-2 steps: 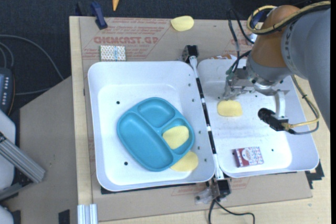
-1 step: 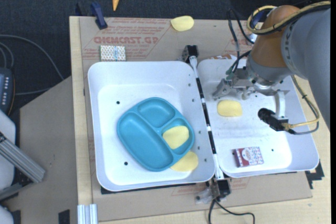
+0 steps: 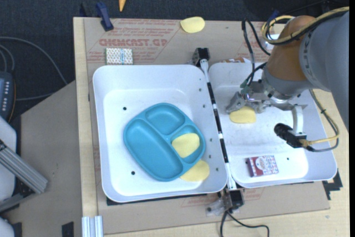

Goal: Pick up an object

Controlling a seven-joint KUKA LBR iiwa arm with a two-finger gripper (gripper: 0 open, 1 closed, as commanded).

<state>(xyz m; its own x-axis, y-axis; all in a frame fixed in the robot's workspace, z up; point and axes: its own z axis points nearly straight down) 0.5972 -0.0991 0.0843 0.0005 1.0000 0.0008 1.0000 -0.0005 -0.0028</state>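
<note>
Small red-and-white printed packet (image 3: 261,165) lies at front of the right shallow white bin (image 3: 319,169), nearest us; grey arm w/ orange band (image 3: 294,58) reaches in above it.

We see the two-finger gripper (image 3: 242,106) low in the right bin, right at a pale yellow soft lump (image 3: 243,115), approx touching its top; we can't tell if the gripper is released or clenched. Left shallow white bin (image 3: 105,91) holds a blue divided plastic plate (image 3: 162,140) w/ a yellow piece (image 3: 186,144) in one compartment & another yellow piece (image 3: 196,171) just beside the plate's front edge. A further yellow lump (image 3: 192,24) sits on the cardboard sheet (image 3: 144,36) behind the bins.
</note>
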